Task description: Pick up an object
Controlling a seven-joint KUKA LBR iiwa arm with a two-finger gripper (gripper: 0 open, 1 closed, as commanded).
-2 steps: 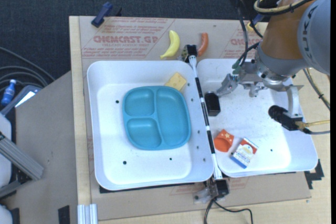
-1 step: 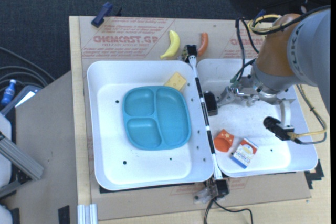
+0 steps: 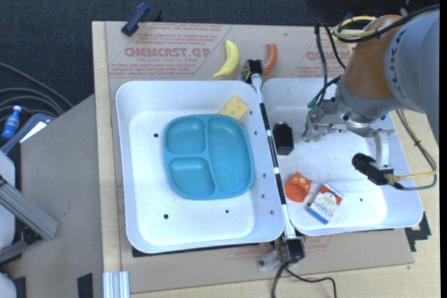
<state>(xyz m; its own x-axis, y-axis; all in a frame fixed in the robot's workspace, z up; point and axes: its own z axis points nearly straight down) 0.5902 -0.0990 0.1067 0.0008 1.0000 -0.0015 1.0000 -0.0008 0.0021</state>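
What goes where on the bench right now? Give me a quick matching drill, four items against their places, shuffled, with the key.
Items:
1. blue divided plate
2. banana
3. orange block
4. black block

Places:
A. on the board behind the bins
B. right bin, front, beside the small box
C. middle of the left bin
D. right bin, by the divider, left of the gripper

Pairs: 1-C, 2-A, 3-B, 4-D

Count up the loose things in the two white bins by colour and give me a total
Blue: 1, the divided plate in the left bin
Yellow: 1, the block at the plate's far edge
Black: 1, the small box in the right bin
Orange: 1, the small piece
White and blue: 1, the carton
Total: 5
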